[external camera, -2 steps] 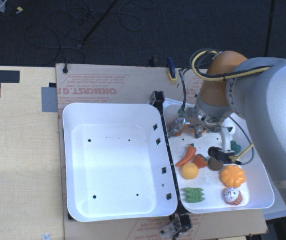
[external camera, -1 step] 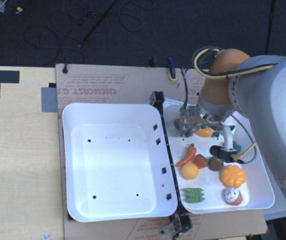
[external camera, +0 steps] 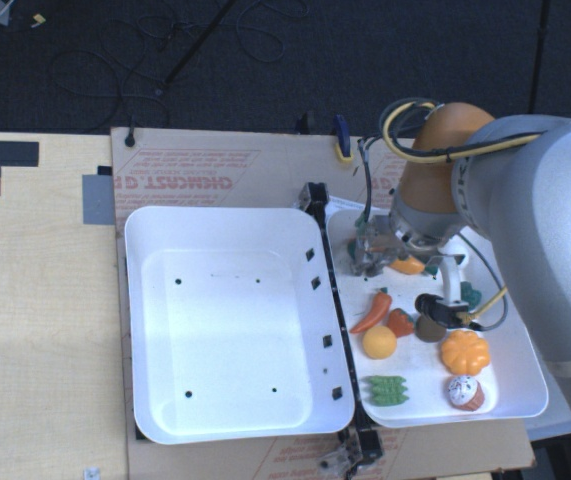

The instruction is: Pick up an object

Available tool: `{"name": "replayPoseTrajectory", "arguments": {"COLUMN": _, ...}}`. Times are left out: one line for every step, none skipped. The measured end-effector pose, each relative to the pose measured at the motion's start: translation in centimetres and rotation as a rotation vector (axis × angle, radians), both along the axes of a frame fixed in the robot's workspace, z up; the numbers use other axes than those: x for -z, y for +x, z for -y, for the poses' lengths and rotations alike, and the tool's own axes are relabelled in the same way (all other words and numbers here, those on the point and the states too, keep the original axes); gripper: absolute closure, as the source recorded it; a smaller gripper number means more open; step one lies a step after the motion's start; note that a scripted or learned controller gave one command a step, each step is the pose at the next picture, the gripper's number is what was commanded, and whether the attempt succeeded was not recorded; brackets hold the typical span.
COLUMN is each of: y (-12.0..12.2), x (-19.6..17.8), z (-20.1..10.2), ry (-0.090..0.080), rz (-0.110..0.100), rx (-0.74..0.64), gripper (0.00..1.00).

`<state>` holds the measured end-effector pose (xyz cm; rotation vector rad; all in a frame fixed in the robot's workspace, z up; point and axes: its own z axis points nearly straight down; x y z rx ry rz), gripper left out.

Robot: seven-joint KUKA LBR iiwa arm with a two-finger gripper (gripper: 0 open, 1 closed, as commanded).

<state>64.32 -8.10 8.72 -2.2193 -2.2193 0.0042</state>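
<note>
My gripper [external camera: 373, 258] reaches down into the far part of the right bin [external camera: 525, 393], under the orange band of the arm. An orange piece [external camera: 406, 265] lies right beside it. Nearer the front lie an orange-red carrot [external camera: 372, 312], a red piece [external camera: 400, 322], a yellow-orange ball [external camera: 379, 343], a brown piece [external camera: 429, 329], an orange pumpkin [external camera: 464, 352], a green pea pod [external camera: 387, 391] and a white-and-red egg-shaped toy [external camera: 463, 393]. Whether anything sits between the fingers is hidden by the wrist and cables.
The left bin [external camera: 225, 328] stands beside the right one, divided by a black clip rail [external camera: 327, 308]. Black and teal cable parts [external camera: 460, 303] hang over the right bin. The grey arm covers the right bin's far right corner.
</note>
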Motion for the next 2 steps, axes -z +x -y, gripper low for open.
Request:
{"name": "replayPoseTrajectory", "arguments": {"y": 0.3, "x": -9.3, "z": 0.2, "ry": -0.001, "rz": 0.011, "rx": -0.001, "gripper": 1.00}}
{"name": "replayPoseTrajectory", "arguments": {"y": -3.6, "x": -10.1, "z": -0.3, "ry": 0.000, "rz": 0.000, "rx": 0.003, "gripper": 1.00}}
